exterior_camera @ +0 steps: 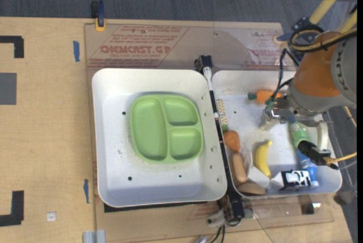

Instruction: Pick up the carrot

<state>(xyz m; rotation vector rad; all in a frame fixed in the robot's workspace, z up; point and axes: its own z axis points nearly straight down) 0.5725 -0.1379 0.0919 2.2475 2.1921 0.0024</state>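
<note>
The carrot (261, 96) is small and orange, with a green stub at its left end. It lies near the back of the right bin (238, 91). My gripper (272, 114) hangs over the right bin just in front and to the right of the carrot, close to it. The grey wrist and orange band above it hide part of the carrot's right end. I see nothing held in the gripper.
A green divided plate (167, 127) fills the middle of the left bin (108, 139). In the right bin lie a banana (262, 158), an orange-brown lump (231, 139), a sausage (239, 167), a green bottle (299, 134), a blue item (307, 169) and a black-and-white box (295, 178).
</note>
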